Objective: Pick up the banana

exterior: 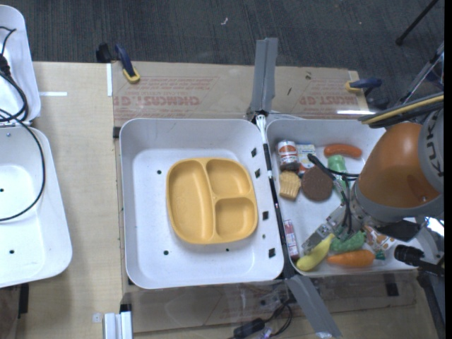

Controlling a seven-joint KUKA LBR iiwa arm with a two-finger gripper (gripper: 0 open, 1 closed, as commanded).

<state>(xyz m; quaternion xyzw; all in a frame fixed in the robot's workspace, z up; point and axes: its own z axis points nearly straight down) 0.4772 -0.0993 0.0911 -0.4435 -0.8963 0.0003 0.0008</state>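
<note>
The yellow banana (314, 255) lies at the near left corner of the right bin (305, 127), curved along the front wall. My gripper (323, 234) hangs low just above and behind it, close over its upper end. The grey arm with its orange band (395, 167) leans in from the right and hides the right part of the bin. I see nothing lifted off the bin floor.
Beside the banana lie an orange carrot (351, 259) and a green item (348, 243). Farther back are a brown disc (317, 186), a cracker (289, 184), a small can (286, 153), a red sausage (342, 150). The left bin (141, 189) holds a yellow divided plate (212, 200).
</note>
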